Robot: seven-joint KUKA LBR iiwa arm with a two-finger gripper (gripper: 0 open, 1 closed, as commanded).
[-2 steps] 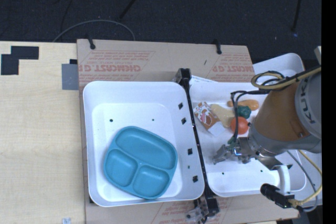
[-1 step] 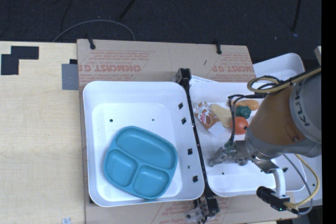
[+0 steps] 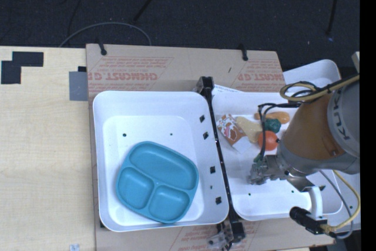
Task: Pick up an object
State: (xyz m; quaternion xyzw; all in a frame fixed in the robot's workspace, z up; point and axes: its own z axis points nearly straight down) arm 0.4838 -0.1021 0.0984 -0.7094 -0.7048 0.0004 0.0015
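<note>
Dark carpet crossed by cables is seen behind a pale wooden bench (image 3: 41, 144), on which a cardboard sheet (image 3: 176, 70) is laid under two white bins. From the single overhead camera, the left bin (image 3: 108, 106) is seen to hold a blue divided plate (image 3: 157, 181), lying flat toward its near side. The right bin (image 3: 258, 203) is partly covered by the arm, whose orange band (image 3: 314, 129) is seen above the wrist. A small cluster of objects is gathered at the far side of this bin: a crumpled printed wrapper (image 3: 230, 129), a pale yellowish piece (image 3: 249, 126), a teal object (image 3: 272, 124), an orange-red ball (image 3: 269, 140) and an orange piece (image 3: 281, 117). The gripper (image 3: 259, 175) is lowered to the bin floor just beside the ball, on its near side. Whether its jaws are parted or closed cannot be told, and nothing is seen between them. The pick is judged not yet done: every object appears to rest in the bin, so a grasp and a lift are left
</note>
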